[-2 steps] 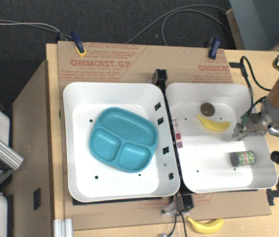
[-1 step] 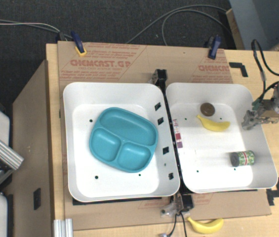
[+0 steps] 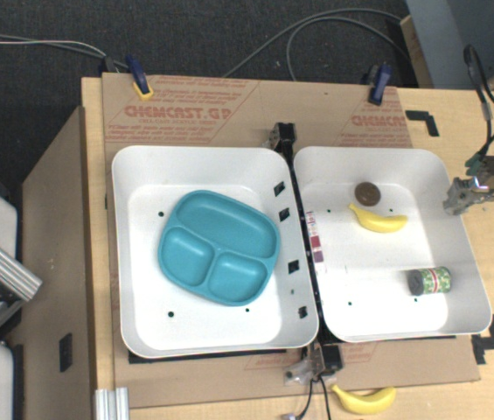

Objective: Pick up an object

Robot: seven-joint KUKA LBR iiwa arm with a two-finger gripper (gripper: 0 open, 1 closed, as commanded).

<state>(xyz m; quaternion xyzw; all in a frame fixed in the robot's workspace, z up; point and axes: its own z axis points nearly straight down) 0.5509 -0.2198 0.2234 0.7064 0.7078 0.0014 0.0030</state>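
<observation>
At the right edge, just outside the right bin [image 3: 456,261], my tool [image 3: 478,185] hangs over the surface [image 3: 89,234]; whether it is spread or pressed together I cannot tell. Inside that bin lie a banana [image 3: 378,221], a brown disc [image 3: 367,193] touching it, and a can [image 3: 428,281] nearer. A teal plate [image 3: 219,247] fills the left bin [image 3: 128,261].

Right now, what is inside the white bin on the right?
The right white bin holds a yellow banana, a round brown object and a small green can lying down. Nothing looks covered.
</observation>
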